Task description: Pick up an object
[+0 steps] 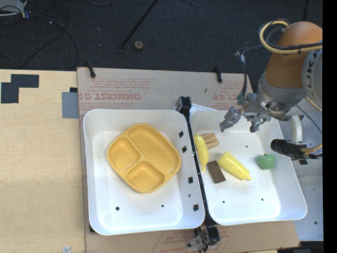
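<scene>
Looks like the approach step: the gripper (243, 120) hangs over the right bin's (287, 204) far edge, fingers apparently spread and empty, so next it needs to drop onto the yellow toy (234, 166) mid-bin.

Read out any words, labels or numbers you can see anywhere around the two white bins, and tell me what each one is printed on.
"CHEMCRZT, GF": red print on the brown cardboard sheet under the bins, above the left white bin; it reads upside down and blurred, so this spelling is a guess.
More red print on the same cardboard, right of the first: too faint to read.
Red print on the cardboard's front edge: too small to read.
</scene>
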